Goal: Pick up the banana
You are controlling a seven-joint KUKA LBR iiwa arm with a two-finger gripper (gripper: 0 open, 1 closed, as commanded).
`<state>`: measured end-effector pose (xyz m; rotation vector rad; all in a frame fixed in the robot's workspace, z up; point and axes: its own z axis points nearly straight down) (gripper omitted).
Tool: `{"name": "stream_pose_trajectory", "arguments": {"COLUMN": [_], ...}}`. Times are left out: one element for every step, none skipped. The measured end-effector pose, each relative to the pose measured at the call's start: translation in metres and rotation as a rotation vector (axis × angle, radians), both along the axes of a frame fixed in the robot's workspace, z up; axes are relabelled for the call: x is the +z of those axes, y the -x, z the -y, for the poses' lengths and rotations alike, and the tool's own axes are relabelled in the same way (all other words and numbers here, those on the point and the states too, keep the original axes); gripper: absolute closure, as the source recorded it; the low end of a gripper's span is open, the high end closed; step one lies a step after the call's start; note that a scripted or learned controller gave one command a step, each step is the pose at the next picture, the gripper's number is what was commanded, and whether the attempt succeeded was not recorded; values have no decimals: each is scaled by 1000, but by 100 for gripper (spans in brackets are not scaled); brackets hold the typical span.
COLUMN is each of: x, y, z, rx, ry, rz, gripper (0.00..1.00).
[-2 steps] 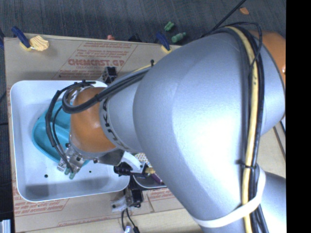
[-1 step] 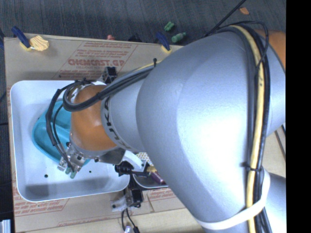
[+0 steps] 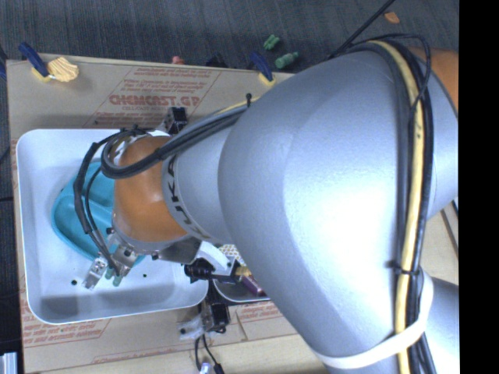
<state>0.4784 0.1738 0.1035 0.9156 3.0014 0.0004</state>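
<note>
My gripper (image 3: 105, 273) hangs low over the left white bin (image 3: 31, 209), near its front wall, below the orange band (image 3: 144, 197) of the wrist. A teal-blue object (image 3: 69, 218) lies in that bin just left of the wrist, partly hidden behind the black cables. Nothing shows between the gripper's tips from this angle. The grey arm (image 3: 327, 193) hides the middle of the bench and nearly all of the right bin.
A dark round object with a purple piece (image 3: 243, 284) peeks out under the arm at the divide between the bins. A small yellowish item (image 3: 64, 70) lies on the cardboard at the back left. Black cables (image 3: 90, 201) loop beside the wrist.
</note>
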Motion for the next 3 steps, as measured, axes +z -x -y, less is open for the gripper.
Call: {"name": "stream_pose_trajectory", "arguments": {"x": [138,-12,-12], "y": [2,3,3], "z": [34,-4,-4], "rx": [-65,-326,-326], "ry": [-1,-1,-1], "rz": [-3,-6,-6], "gripper": [0,0,0]}}
